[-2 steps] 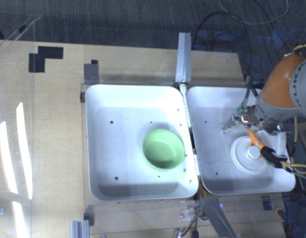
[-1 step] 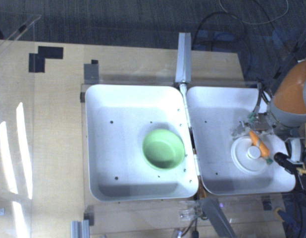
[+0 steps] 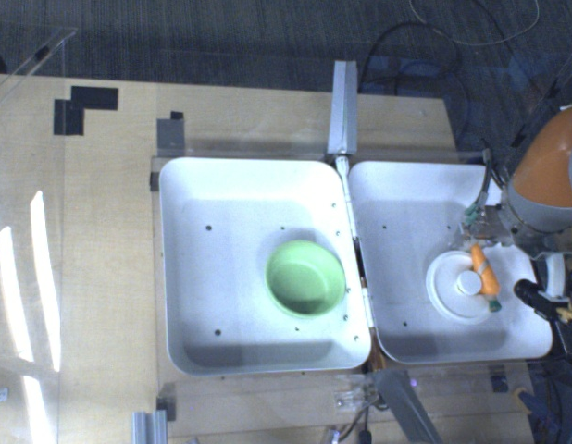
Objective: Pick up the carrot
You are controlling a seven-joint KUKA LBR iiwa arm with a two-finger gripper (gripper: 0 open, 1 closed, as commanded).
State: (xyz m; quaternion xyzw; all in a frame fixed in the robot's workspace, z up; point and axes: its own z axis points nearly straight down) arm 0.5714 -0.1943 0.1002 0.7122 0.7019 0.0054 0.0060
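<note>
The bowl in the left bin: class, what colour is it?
Light green. The bowl shows plainly in the camera view, sitting in the left bin.

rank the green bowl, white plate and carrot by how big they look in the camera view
1. green bowl, in the left bin
2. white plate, in the right bin, a little smaller
3. carrot, lying across the plate's right edge, plainly smallest

A green bowl (image 3: 306, 277) sits upright in the left bin (image 3: 203, 202), toward its right side. In the right bin (image 3: 406, 202) a white plate (image 3: 453, 299) lies flat. Black cables (image 3: 453, 17) trail over the dark floor behind.
</note>
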